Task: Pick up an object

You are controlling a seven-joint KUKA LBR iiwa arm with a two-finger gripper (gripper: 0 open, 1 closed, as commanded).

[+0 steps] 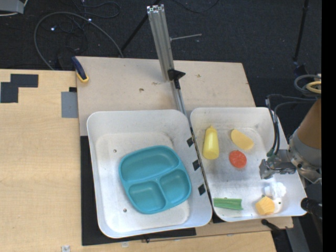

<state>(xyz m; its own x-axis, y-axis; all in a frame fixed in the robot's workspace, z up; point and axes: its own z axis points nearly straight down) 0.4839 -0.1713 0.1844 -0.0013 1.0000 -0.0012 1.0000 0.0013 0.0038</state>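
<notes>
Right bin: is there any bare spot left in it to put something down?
Yes. The right bin is bare along its far edge, above the yellow bottle, and between the red ball and the green block. Its near right corner is crowded: gripper, a white item and an orange piece.
</notes>
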